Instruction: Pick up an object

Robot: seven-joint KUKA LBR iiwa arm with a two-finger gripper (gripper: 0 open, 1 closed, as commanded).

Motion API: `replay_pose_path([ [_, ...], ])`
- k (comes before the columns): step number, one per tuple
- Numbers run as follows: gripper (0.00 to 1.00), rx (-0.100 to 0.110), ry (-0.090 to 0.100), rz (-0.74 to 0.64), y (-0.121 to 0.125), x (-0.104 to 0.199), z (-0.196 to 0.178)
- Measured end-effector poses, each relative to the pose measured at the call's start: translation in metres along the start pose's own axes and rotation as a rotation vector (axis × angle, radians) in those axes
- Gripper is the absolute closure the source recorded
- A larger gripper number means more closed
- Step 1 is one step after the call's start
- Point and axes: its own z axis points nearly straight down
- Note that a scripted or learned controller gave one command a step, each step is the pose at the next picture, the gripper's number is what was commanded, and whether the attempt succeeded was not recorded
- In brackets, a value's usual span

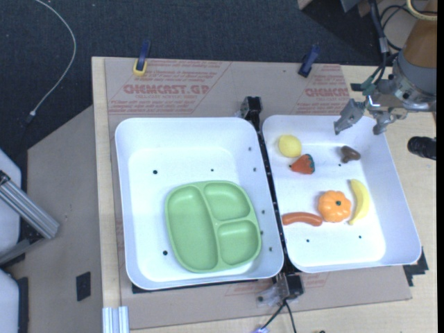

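The right bin (pixel 388 245) holds a yellow lemon (pixel 290 145), a red strawberry (pixel 303 164), a small brown piece (pixel 349 154), an orange pumpkin (pixel 334 206), a yellow banana (pixel 359 200) and a reddish sausage (pixel 302 219). My gripper (pixel 364 122) hovers over the far right corner of that bin, just beyond the brown piece. Its two fingers are spread apart and open, with nothing between them.
The left bin (pixel 135 151) carries a green divided plate (pixel 211 224) in its near half. A black clamp (pixel 251 107) sits between the bins at the back. Blue clips (pixel 309 60) pin the cardboard at the far edge.
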Motion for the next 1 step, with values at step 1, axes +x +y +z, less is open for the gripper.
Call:
replay_pose_path([
  [1,0.00,-0.013,-0.002,-0.003,0.0023,0.0004,-0.0076],
])
